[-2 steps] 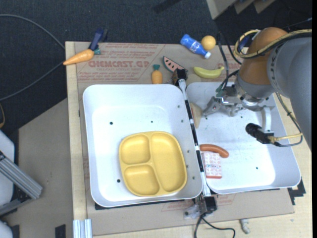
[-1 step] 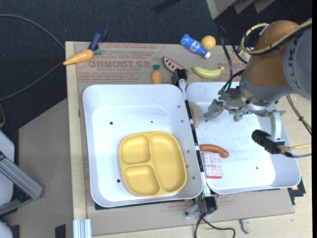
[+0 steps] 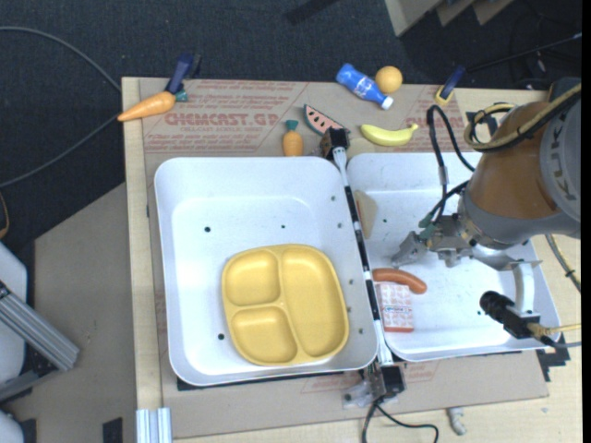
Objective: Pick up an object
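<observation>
**A:** Where's the arm from your side?

**B:** I see it [image 3: 517, 178] reaching over the right bin [image 3: 462, 340], with the gripper [image 3: 413, 247] low near that bin's left wall. Its fingers [image 3: 404, 250] look spread apart with nothing between them.

**A:** And something to grab?

**B:** A toy sausage [image 3: 399, 280] lies just below the fingertips, close to the right bin's left edge; I can't tell whether they touch it. Right beneath it sits a small red and white packet [image 3: 396, 306], near the bin's front left corner.

**A:** The other bin?

**B:** The left bin [image 3: 199, 197] carries a yellow divided plate [image 3: 283, 303] toward its front edge, three compartments, lying flat.

**A:** Anything outside the bins?

**B:** Along the bench's far edge I've got a carrot [image 3: 148, 107] at the left corner, a small orange piece [image 3: 293, 142] and a watermelon slice [image 3: 318, 118] near the middle, then a blue bottle [image 3: 362, 85], an orange ball [image 3: 389, 78] just beside it, and a banana [image 3: 388, 135] at the right bin's far edge.
</observation>
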Robot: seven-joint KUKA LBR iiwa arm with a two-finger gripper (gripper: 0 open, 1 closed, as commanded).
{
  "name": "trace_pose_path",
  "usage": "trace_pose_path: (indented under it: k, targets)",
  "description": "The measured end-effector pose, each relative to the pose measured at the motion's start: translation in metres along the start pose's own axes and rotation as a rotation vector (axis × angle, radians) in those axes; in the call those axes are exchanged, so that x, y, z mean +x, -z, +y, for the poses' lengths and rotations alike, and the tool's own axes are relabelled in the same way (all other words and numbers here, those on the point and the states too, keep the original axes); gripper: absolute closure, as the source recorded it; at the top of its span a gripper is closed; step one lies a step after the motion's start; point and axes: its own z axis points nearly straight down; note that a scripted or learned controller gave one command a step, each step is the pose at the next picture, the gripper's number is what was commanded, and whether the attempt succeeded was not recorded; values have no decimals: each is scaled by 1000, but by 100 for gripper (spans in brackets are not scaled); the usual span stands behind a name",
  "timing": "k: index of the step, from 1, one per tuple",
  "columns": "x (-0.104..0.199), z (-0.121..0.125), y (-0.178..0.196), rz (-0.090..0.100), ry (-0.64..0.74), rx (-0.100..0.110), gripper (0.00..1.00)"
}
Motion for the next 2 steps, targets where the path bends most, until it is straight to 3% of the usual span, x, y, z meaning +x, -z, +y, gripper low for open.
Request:
trace_pose_path:
  k: [1,2]
  targets:
    - [1,9,-49,1,1,0,0]
    - [-4,-40,-49,1,0,0,0]
